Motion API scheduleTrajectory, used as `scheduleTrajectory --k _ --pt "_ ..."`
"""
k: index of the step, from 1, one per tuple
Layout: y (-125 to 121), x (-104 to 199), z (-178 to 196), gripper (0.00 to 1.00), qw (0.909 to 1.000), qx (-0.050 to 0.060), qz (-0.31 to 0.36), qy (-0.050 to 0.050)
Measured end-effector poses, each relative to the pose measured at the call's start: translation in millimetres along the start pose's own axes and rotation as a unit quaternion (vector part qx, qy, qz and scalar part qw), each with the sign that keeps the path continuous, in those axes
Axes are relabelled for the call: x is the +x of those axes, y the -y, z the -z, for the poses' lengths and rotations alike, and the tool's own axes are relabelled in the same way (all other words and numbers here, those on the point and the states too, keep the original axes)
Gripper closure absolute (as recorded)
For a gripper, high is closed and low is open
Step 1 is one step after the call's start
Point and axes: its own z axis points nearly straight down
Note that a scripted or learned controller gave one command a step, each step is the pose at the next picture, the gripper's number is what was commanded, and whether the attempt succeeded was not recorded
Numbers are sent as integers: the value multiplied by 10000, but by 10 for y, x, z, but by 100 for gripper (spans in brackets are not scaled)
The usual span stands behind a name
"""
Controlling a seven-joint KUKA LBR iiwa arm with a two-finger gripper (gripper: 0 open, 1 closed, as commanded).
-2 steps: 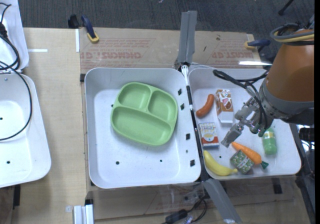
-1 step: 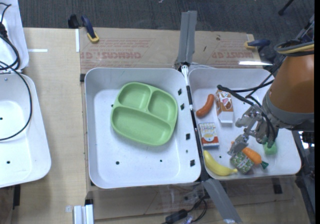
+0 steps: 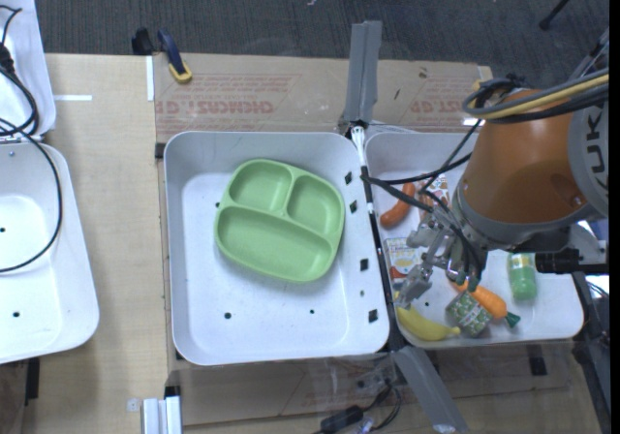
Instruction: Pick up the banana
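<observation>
The yellow banana lies at the front left corner of the right bin. My gripper hangs just above and behind it, fingers pointing down toward the bin floor. The fingers look slightly parted with nothing between them, and they stand apart from the banana. The orange wrist band and grey arm cover much of the bin's back right.
In the right bin lie an orange sausage, a carrot, a green bottle, a speckled green item and a printed card. A green divided plate sits in the left bin.
</observation>
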Motion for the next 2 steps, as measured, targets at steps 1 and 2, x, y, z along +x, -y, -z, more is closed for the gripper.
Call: scheduleTrajectory --k 1,2 --pt "667 -310 1231 0 9989 -2 474 17" --pt "137 -65 624 0 9992 0 405 4"
